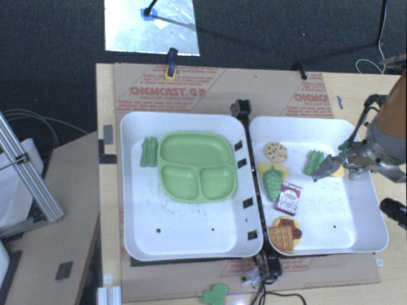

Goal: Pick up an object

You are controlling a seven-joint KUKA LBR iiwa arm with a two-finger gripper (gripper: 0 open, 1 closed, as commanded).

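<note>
While your arm reaches in from the right edge of the frame, its gripper (331, 168) sits low over the right bin (365, 234), just beside a green toy vegetable (313, 161); whether the pincer is open, or has hold of anything, you cannot tell. Left of it lie a cookie (275, 150), a green corn-like piece (273, 183), a small red carton (289, 199) and a waffle (283, 235). Your left bin (137, 234) holds a green divided plate (196, 167) and green beans (149, 152).

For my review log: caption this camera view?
Gripper hovers in the right bin near green toy; green plate in left bin.
</note>
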